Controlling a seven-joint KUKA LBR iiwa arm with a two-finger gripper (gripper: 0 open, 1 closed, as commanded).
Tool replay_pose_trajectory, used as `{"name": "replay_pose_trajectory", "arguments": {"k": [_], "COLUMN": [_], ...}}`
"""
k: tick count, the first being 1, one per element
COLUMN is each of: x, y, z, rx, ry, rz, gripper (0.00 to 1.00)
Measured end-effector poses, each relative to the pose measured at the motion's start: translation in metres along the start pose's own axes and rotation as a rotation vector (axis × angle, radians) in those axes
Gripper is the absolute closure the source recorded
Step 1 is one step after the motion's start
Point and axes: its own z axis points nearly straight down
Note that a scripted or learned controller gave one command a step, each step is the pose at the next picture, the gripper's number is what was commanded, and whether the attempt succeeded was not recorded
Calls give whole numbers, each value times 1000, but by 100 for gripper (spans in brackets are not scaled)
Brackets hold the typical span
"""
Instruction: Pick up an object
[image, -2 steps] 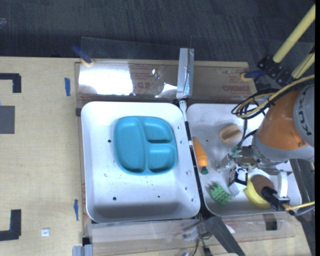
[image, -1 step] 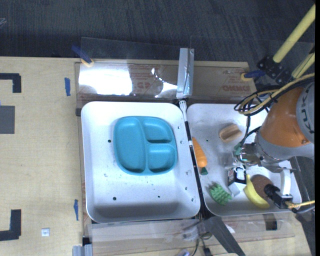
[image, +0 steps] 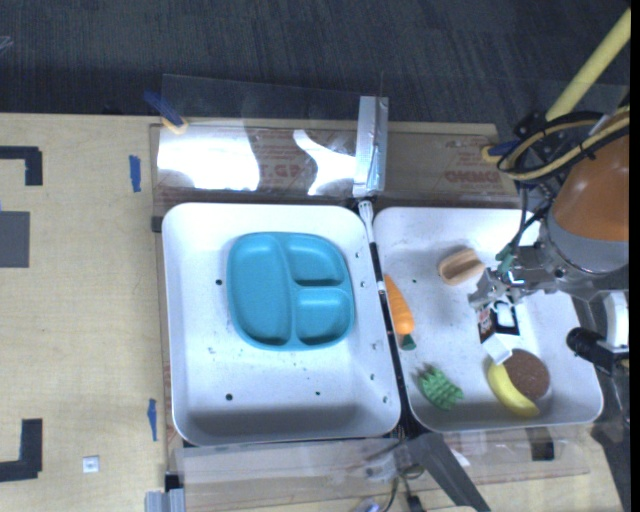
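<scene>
While the blue divided plate (image: 290, 290) sits alone in the left bin (image: 190, 330), the gripper (image: 497, 300) hangs over the right bin (image: 570, 410) between hot dog bun (image: 460, 265), brown disc (image: 527, 375) and banana (image: 505, 392); whether its jaws are apart I cannot tell. Descending between them risks closing on nothing.

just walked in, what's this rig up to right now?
The KUKA arm reaches in from the right over the right bin, its tool low between the hot dog bun and the banana with a brown disc. Nothing visibly held. A carrot and green toy lie nearby. The left bin holds a blue divided plate.
</scene>
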Motion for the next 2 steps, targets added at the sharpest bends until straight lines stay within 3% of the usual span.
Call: {"name": "replay_pose_trajectory", "arguments": {"k": [1, 2], "x": [12, 56], "y": [-20, 39], "z": [65, 9], "rx": [15, 5], "ry": [2, 2], "rz": [138, 86], "gripper": [100, 100]}}
